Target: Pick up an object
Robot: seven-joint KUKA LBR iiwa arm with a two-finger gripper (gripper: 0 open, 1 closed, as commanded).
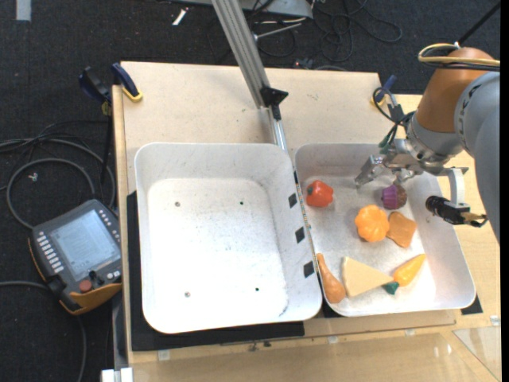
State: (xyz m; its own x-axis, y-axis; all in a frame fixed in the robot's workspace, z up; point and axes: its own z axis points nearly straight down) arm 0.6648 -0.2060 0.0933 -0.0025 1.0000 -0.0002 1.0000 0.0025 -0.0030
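Note:
The right bin [445,293] holds several toy foods. A small purple piece [392,196] lies near its back, with a red tomato-like piece [320,193] to its left. Further forward are an orange pepper [371,224], a brownish-orange chunk [402,230], a pale yellow wedge [363,277], an orange carrot [409,270] and an orange-red piece [332,282] against the left wall. My gripper [379,179] hangs over the back of the right bin, just above and left of the purple piece. It is open, with nothing between its fingers.
The left bin [159,213] sits beside the right one, sharing a raised divider [301,221]. A slanted metal pole [242,42] rises from the bench behind the bins. A teach pendant [75,253] lies off the bench at the left.

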